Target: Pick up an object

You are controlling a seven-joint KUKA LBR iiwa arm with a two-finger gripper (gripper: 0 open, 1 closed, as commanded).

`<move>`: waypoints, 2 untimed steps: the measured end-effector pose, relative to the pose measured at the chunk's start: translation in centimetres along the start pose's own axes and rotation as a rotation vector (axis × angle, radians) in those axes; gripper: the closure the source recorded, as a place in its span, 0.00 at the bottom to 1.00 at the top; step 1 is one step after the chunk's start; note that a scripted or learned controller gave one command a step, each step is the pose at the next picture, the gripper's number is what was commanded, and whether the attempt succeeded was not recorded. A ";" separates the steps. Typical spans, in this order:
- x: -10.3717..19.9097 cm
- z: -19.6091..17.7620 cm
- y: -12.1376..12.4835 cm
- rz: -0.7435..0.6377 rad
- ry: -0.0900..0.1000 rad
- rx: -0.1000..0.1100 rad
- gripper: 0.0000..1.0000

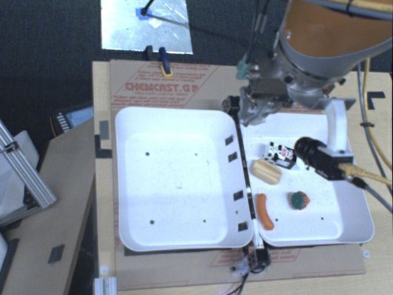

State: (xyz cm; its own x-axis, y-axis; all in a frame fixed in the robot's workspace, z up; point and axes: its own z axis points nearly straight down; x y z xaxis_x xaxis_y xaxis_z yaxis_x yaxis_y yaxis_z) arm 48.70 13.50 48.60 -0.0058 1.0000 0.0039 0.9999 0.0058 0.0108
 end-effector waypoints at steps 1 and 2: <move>3.2 -5.2 1.4 -0.001 -0.001 0.003 1.00; 6.0 -0.7 10.1 0.004 -0.004 0.009 1.00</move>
